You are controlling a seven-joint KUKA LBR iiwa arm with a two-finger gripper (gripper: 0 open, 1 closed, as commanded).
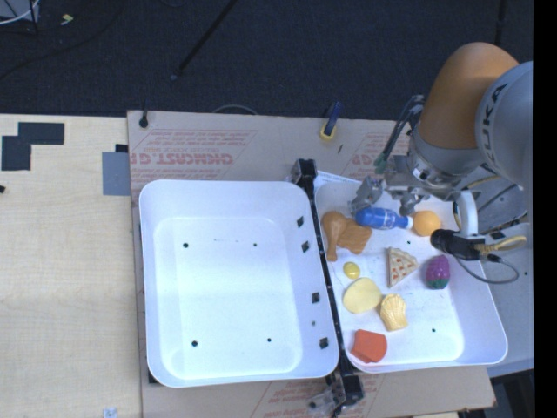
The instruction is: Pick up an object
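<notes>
arm: reaching in from right | hand (386,200): lowered, fingers apparently spread

Dark carpeted floor (261,42) behind — pale wooden bench (61,277), cardboard sheet (226,151) on top

You've got two white bins on the bench: one on the left (228,277), one on the right (474,338). Count nine toy pieces in the right one: one blue bottle (381,219), one orange ball (426,224), one tan drumstick shape (342,232), one pizza slice (399,265), one purple piece (437,272), one small yellow bit (351,270), one pale yellow lump (362,296), one yellow shell-like piece (393,312), and one red-orange block (370,346) nearest you.
</notes>
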